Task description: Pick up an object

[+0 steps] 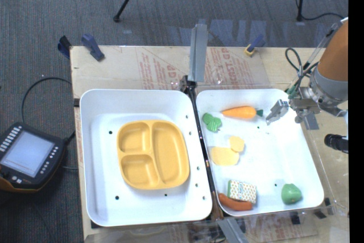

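Note:
My gripper (293, 114) hangs over the right bin's (296, 148) far right part, open, with nothing between its fingers (277, 111). Just left of it lies an orange carrot (240, 112) with a green tip. A green leafy piece (212, 122) sits by the bin's left wall. Two pale yellow pieces (226, 155) lie mid-bin. Near the front edge are a small patterned packet (242, 190), a red-orange sausage-shaped piece (234, 202) under it, and a green round piece (291, 193).
The left bin (96, 139) holds a yellow divided plate (153, 153). A grey upright post (198, 54) stands behind the seam between the bins. A handheld control pendant (25, 156) lies on the floor at left. Clamps sit on the bench's back edge.

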`<state>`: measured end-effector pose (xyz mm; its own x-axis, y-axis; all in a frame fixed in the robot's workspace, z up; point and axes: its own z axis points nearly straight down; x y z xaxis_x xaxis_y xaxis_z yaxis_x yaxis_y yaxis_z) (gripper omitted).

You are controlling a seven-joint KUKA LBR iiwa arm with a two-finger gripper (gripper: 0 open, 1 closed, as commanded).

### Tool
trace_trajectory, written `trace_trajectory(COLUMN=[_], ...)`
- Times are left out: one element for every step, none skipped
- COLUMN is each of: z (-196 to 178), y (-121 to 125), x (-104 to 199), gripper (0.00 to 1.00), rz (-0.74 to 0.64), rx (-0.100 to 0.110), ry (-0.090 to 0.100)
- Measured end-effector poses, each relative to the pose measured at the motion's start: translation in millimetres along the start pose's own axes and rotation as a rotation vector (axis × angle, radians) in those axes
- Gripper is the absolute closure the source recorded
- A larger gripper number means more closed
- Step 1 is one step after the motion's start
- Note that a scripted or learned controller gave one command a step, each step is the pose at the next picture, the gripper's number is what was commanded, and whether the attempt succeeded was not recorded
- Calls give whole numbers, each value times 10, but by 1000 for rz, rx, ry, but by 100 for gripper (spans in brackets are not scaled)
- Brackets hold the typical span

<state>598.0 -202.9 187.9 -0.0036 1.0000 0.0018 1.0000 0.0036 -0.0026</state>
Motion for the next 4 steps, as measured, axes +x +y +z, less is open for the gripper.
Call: trace_trajectory(z=[978,1002,1014,918], y=[452,466,-240,-238], x=[751,956,1087,1075], gripper=[0,0,0,100], rz=[-255,-331,-383,-377], rx=[5,0,1,1], ry=[2,0,0,1])
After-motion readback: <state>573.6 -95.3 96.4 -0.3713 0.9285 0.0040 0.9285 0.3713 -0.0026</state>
